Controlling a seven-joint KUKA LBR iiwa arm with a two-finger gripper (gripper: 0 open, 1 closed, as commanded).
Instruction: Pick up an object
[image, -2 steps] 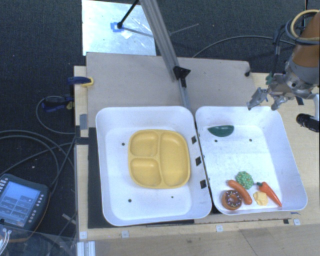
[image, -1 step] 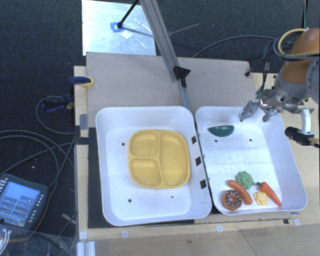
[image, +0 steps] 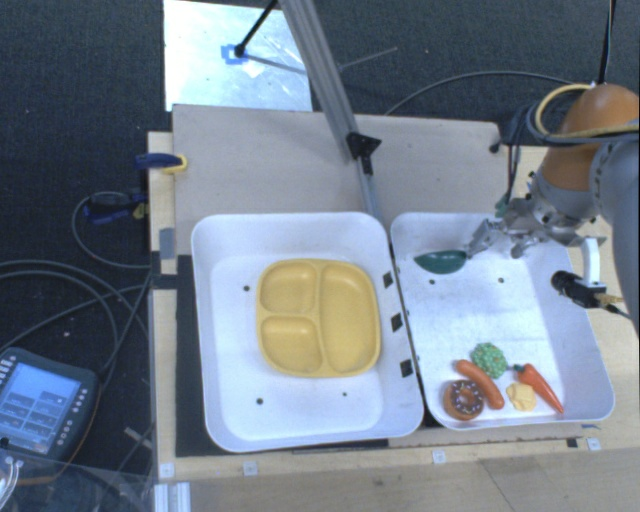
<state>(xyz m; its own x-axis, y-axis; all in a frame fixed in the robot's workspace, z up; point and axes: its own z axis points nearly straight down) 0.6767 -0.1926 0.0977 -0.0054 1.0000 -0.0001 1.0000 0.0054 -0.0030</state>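
Note:
A dark green spoon (image: 441, 262) is at the upper left of the right bin (image: 500, 310), its handle running up and right into my gripper (image: 497, 238). The fingers look closed on the end of that handle. The grey wrist and its orange band (image: 598, 112) rise above the bin's upper right corner. Near the bin's front edge lie a chocolate donut (image: 463, 399), a red sausage (image: 481, 383), a green broccoli (image: 489, 358), a carrot (image: 540, 386) and a small yellow piece (image: 521, 397), all well apart from the gripper.
The left bin (image: 225, 300) holds a yellow divided plate (image: 320, 318). A grey pole (image: 330, 85) slants down to the bench just behind the gap between the bins. A black part with cabling (image: 575, 288) hangs at the right bin's right wall.

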